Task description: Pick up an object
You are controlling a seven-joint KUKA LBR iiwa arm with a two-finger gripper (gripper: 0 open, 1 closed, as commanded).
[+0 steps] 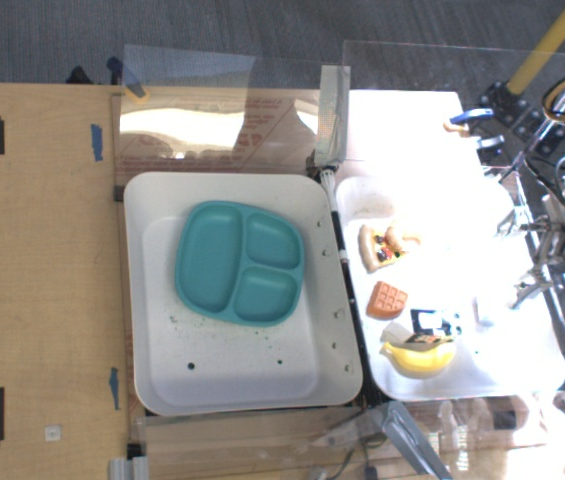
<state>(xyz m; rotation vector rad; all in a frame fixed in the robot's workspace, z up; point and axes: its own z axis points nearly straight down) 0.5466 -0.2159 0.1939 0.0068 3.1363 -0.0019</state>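
The right bin point(432, 128) holds several small toys. A tan pastry toy with red and green bits point(384, 246) lies near its left wall. Below that sits an orange waffle piece point(388, 299), then a black and blue item point(432, 322) and a yellow banana-like toy point(420, 356) at the front. My gripper point(518, 258) hangs over the bin's right edge, well to the right of the toys. Its two thin metal fingers are spread apart and open, with nothing between them.
The left bin point(152, 368) holds a teal divided plate point(239, 263). A clear divider point(334, 128) stands between the bins at the back. Brown cardboard point(32, 268) covers the bench to the left. Cables and arm hardware point(517, 118) crowd the upper right.
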